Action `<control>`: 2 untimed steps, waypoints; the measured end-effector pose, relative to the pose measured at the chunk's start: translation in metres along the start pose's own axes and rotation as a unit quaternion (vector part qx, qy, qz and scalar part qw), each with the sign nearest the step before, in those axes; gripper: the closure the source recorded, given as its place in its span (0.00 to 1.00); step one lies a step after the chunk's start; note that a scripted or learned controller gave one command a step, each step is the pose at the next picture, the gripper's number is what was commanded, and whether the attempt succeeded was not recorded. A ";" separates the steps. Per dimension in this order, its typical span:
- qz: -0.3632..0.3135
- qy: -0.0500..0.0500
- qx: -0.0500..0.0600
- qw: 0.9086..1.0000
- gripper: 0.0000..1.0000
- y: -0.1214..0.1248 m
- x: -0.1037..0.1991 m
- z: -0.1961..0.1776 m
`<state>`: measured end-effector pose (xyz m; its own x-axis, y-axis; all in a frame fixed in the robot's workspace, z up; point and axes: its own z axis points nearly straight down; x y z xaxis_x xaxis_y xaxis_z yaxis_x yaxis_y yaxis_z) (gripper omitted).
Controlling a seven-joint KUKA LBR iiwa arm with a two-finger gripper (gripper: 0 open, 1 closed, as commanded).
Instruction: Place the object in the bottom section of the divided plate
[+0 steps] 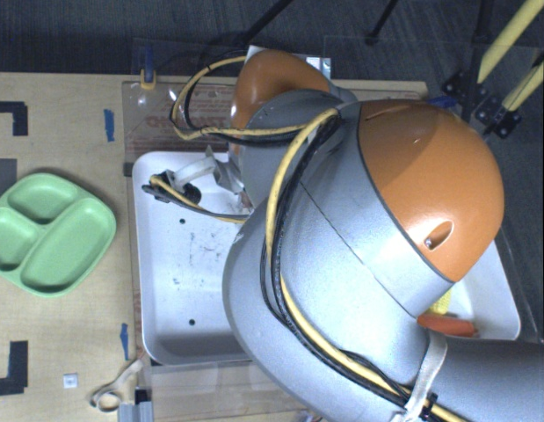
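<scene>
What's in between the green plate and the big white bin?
Nothing sits there. The camera view shows just a narrow strip of bare wooden bench between the green plate and the left wall of the white bin.

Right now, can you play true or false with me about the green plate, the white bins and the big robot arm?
1. The divided plate is green. True.
2. The plate sits inside a white bin. False: it lies on the wooden bench, to the left of the left bin.
3. The plate has three sections. True.
4. The robot is blue all over. False: the arm is grey and orange.
5. An orange-red thing lies in the right bin. True.
</scene>
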<state>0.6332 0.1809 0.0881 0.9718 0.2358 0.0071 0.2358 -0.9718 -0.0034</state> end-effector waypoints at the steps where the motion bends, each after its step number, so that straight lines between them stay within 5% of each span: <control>1: 0.019 -0.001 0.000 1.000 1.00 0.001 -0.015 0.000; 2: 0.019 -0.002 -0.001 1.000 1.00 -0.007 -0.047 0.000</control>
<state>0.5856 0.1769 0.0882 0.9802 0.1981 0.0034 0.1981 -0.9802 -0.0015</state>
